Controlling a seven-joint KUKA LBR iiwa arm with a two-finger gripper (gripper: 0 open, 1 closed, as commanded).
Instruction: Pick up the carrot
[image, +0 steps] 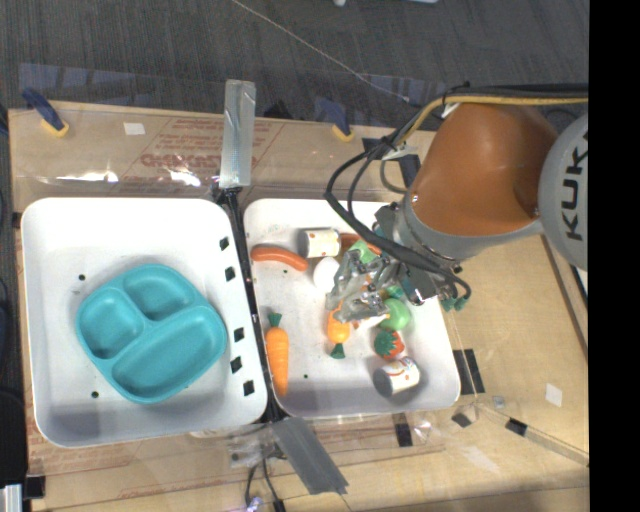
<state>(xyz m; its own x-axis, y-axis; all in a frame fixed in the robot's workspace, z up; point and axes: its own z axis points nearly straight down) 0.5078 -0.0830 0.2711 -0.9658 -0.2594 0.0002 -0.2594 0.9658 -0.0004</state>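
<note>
The carrot (277, 358) lies in the right bin (300, 402), close against its left wall, at the near part. Its long axis runs from far to near, with the green top at the far end. The gripper (358, 297) hangs over the middle of the same bin, so the carrot is to its left and a little nearer. How the gripper is set I cannot tell; wires and metal parts hide it.

Just under the gripper is a small orange toy fruit with green stem (338, 328), and to the right a red and green toy (392, 340) and a small grey cup (397, 378). An orange sausage-like piece (280, 257) lies farther away. Between gripper and carrot the floor looks free. The left bin holds a teal divided plate (150, 330).
</note>
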